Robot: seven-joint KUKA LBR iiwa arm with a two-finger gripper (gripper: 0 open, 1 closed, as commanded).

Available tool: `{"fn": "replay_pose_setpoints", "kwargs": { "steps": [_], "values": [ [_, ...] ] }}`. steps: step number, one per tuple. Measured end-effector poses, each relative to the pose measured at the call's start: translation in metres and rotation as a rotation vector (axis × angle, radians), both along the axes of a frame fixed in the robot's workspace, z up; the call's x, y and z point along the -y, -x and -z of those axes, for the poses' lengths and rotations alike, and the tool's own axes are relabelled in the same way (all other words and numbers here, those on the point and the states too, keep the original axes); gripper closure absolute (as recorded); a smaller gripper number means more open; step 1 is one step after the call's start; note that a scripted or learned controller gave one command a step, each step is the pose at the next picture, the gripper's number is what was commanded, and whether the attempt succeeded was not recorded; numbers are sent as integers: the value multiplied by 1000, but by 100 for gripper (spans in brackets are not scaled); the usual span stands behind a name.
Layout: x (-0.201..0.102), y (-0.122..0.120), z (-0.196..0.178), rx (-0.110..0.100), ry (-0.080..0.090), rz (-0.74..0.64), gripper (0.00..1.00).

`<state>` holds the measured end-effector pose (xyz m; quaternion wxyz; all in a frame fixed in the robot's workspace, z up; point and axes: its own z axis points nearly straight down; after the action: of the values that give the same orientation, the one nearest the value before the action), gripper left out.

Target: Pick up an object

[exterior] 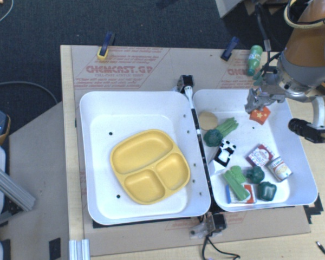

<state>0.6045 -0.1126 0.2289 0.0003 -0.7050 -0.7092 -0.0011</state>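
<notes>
The hand (258, 105) grips a tilted orange block (260, 115).

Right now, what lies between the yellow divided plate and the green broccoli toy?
In the camera view, between the yellow divided plate and the broccoli toy stand the bins' adjoining rims.

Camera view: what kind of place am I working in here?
Probably a robotics lab bench set up for picking trials: two white bins clamped onto a board, toy food such as a green broccoli, loose cables, and the gripper over the right bin.

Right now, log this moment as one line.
arm: over right bin | pincer: at orange block | grasp: unclear | yellow tray: left bin
</notes>
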Motion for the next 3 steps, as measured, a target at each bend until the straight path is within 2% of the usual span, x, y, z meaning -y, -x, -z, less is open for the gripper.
{"fn": "replay_pose_setpoints", "kwargs": {
  "steps": [1, 2, 3],
  "values": [
    [-36, 7, 10, -5, 0, 2, 100],
    [-31, 15, -6, 1, 2, 6, 100],
    [-26, 23, 1, -4, 1, 6, 100]
  ]
}}
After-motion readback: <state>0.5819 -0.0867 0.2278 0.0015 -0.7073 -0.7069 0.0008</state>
